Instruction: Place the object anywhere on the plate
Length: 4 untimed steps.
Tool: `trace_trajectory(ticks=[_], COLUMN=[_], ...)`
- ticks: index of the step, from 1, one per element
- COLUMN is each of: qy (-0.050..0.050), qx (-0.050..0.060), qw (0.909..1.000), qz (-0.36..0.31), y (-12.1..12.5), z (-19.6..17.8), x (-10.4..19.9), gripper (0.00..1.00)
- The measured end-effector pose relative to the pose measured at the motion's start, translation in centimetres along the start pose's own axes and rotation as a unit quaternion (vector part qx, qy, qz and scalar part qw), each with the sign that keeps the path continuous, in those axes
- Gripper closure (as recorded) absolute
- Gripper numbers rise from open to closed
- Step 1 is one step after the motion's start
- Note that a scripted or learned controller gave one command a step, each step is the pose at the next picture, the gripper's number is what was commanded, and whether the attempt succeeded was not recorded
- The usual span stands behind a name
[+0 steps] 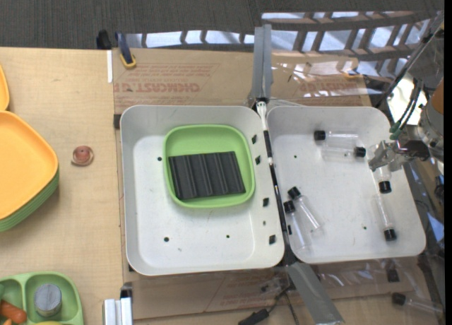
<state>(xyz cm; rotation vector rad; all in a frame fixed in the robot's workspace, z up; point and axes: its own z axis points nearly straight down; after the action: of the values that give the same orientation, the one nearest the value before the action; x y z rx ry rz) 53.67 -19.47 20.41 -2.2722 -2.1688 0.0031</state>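
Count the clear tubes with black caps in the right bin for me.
3, maybe more. One tube lies near the right bin's far side, one by its left wall, one by its right wall. The gripper may hide another.

On my bench a stack of orange plates (25, 168) is sitting at the view's left edge, partly cut off, on the wooden tabletop (70, 90). A small reddish round knob (82, 155) is lying just beside the stack, apart from it. A green divided tray (28, 282) is poking in at the bottom left corner, and a grey round piece (47, 299) is resting in one compartment. Two white bins are sitting side by side, the left bin (141, 246) and the right bin (339, 246), edges touching. A cardboard sheet (183, 80) is lying under them. A yellow clamp (127, 58) is gripping its far left corner. A grey post (263, 62) is standing behind the bins' seam.
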Motion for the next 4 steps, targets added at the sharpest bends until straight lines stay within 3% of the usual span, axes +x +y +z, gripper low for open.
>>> trace_trajectory(ticks=[1,2,3,4], qy=[0.001,0.001,0.0,0.001], qx=[0.001,0.001,-0.001,0.0], qw=[0.9994,0.9963,0.9939,0.9894], qz=[-0.034,-0.086,-0.11,-0.145], y=[-3.5,-6.1,-6.0,-6.1], z=[3.8,2.2,-0.9,2.7], x=[0.2,3.3,2.8,2.1], gripper=[1.0,1.0,1.0,1.0])
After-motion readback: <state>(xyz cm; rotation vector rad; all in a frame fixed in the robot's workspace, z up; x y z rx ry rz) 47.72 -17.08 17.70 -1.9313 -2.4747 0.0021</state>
